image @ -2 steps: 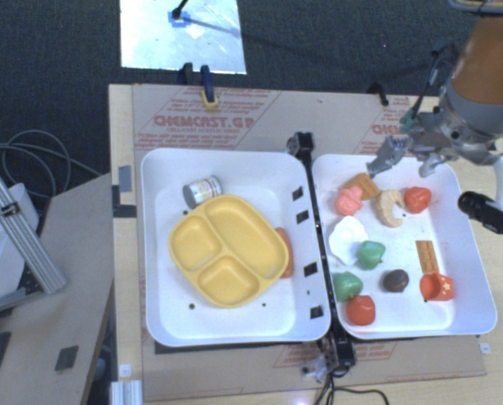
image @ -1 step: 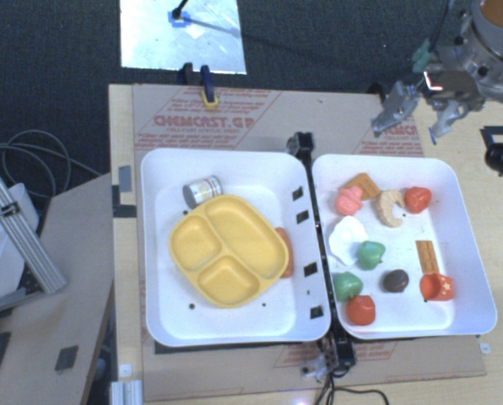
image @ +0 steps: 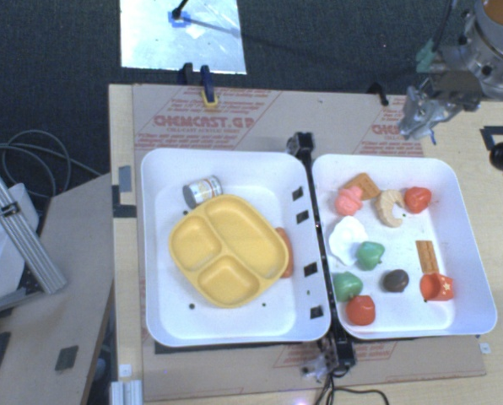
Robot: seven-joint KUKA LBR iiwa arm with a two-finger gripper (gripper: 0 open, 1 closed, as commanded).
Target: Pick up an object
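Observation:
My gripper (image: 418,118) hangs above the bench, beyond the far edge of the right bin (image: 462,226), with nothing visible between its fingers. In the right bin lie several small toy foods: a pink piece (image: 349,200), a tan cracker (image: 364,184), a beige ring (image: 392,207), a red piece (image: 418,198), a white piece (image: 348,237), a green piece (image: 370,254), another green piece (image: 346,285), a red tomato (image: 360,310), a brown lump (image: 395,281), an orange stick (image: 426,256) and a red piece with a star (image: 438,288).
The left bin (image: 159,226) holds a yellow divided plate (image: 228,250), a small metal can (image: 202,191) at its far side and an orange thing (image: 285,251) partly under the plate. A black divider (image: 312,226) runs between the bins. A shiny sheet (image: 182,22) lies on the floor beyond.

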